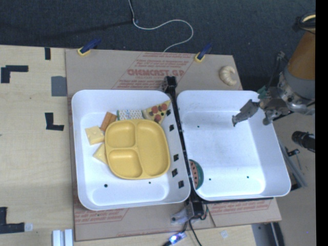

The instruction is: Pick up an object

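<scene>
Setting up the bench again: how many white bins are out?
2: the left bin holds a yellow tray; the right bin sits beside it.

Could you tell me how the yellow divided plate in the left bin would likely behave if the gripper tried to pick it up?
The yellow divided plate looks rigid, probably light plastic. It lies flat and looks wide, so grasping its rim seems likelier. Its glossy surface may slip.

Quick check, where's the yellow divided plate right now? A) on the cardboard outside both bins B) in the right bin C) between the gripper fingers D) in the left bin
D. The yellow divided plate lies flat in the left bin, on top of some smaller items, while the gripper is over the right bin.
</scene>
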Controlling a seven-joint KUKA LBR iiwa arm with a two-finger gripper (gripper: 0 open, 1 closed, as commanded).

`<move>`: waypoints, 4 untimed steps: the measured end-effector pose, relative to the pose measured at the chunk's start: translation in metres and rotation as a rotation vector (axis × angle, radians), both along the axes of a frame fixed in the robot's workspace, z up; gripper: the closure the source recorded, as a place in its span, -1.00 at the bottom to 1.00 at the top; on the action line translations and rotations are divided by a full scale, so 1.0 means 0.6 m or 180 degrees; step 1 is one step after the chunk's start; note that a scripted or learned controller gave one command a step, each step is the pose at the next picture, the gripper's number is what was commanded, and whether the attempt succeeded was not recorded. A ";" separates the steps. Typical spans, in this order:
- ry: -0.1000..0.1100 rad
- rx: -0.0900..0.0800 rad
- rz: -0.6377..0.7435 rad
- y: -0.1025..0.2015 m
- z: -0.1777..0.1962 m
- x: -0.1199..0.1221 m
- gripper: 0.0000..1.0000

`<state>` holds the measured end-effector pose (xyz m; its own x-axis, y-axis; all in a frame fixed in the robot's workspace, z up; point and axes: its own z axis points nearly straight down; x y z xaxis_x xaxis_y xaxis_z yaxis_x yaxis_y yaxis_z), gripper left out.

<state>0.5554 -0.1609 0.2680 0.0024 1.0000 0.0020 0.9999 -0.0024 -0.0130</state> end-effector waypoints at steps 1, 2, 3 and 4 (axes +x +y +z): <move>-0.0036 -0.0007 0.0010 0.000 0.011 0.003 -1.00; -0.0025 -0.0006 0.0010 0.013 -0.066 0.003 -1.00; -0.0021 -0.0006 0.0008 0.004 -0.142 -0.001 -1.00; -0.0025 -0.0007 0.0011 0.007 -0.215 0.003 -1.00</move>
